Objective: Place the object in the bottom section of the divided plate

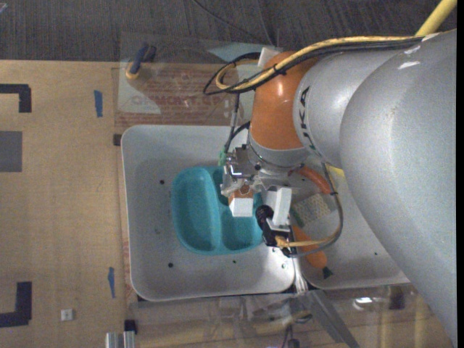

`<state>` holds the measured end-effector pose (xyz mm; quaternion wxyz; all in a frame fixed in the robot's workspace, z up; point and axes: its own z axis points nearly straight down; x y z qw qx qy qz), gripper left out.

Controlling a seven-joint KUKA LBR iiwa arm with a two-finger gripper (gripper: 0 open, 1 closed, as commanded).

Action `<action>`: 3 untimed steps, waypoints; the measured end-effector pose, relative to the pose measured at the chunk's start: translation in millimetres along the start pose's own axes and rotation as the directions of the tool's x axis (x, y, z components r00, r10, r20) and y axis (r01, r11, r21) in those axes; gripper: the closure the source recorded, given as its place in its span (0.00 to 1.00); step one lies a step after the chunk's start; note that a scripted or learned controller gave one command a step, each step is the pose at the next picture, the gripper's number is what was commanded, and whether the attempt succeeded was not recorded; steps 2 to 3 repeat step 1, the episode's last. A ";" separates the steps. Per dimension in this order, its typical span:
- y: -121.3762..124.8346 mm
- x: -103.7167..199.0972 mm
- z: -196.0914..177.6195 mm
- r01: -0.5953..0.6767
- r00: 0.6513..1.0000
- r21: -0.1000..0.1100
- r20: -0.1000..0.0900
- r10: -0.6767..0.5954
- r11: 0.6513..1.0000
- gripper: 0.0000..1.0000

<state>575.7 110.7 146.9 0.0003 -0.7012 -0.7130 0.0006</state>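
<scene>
arm: grey KUKA with orange band reaches in from the right, wrist hanging over the left white bin
tool: sits over the right edge of the teal divided plate; wrist hardware hides the tips, so wide or narrow I cannot tell
object: can't make out any thing between the tips; a small white-and-orange block sits at the tool, maybe part of it
plate: lies flat in the left bin; one large well, smaller wells under the tool
step: looks like hovering over the plate, placement not confirmed
next: line up over the bottom section; lower; release; retract straight up
</scene>
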 end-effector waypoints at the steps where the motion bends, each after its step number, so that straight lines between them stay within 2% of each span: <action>1: -24.9 50.5 -15.2 0.453 0.891 0.001 -0.001 -0.453 0.891 1.00; 3: -24.9 50.5 -15.2 0.453 0.891 0.001 -0.001 -0.453 0.891 1.00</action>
